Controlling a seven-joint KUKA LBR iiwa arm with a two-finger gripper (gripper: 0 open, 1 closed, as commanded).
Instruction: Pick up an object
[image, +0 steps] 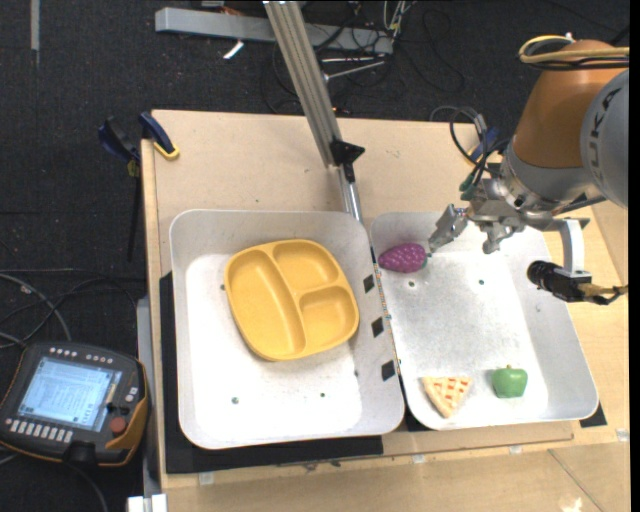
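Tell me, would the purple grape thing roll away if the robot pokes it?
Probably a little. The purple grape bunch looks rounded and bumpy, so a poke might rock or roll it, though the bumps could stop it soon. It lies near the right bin's left wall, which might block it. It looks like a toy, so likely light.

Single fixed cam above bench, slanted down, mid-range; both bins (200, 300) in frame left of gripper (470, 235).
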